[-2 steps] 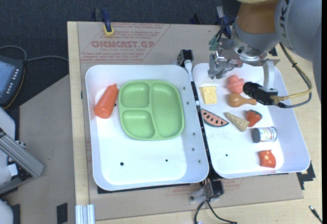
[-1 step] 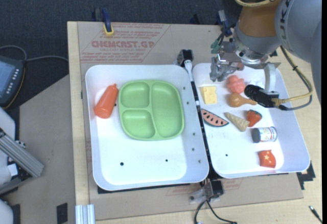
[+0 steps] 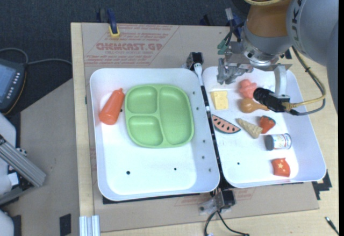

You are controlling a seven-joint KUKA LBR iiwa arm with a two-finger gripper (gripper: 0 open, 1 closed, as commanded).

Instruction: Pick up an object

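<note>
My gripper point(image 3: 232, 72) hangs over the far left corner of the right bin point(image 3: 301, 170), just beyond a yellow cheese block point(image 3: 219, 99). A pink toy point(image 3: 247, 87) and a tan pear-shaped piece point(image 3: 249, 105) lie just right of the gripper. Nearer the front lie a watermelon slice point(image 3: 225, 124), a cream cone point(image 3: 250, 127), a red strawberry-like piece point(image 3: 267, 122), a small can point(image 3: 278, 142) on its side and a red block point(image 3: 280, 166). I see nothing held in the gripper.
The left bin point(image 3: 156, 176) holds a green divided plate point(image 3: 159, 115) and an orange bottle-shaped toy point(image 3: 112, 107) at its left. A black cable plug point(image 3: 271, 99) hangs from the arm over the right bin. A black ridge point(image 3: 208, 122) separates the bins.
</note>
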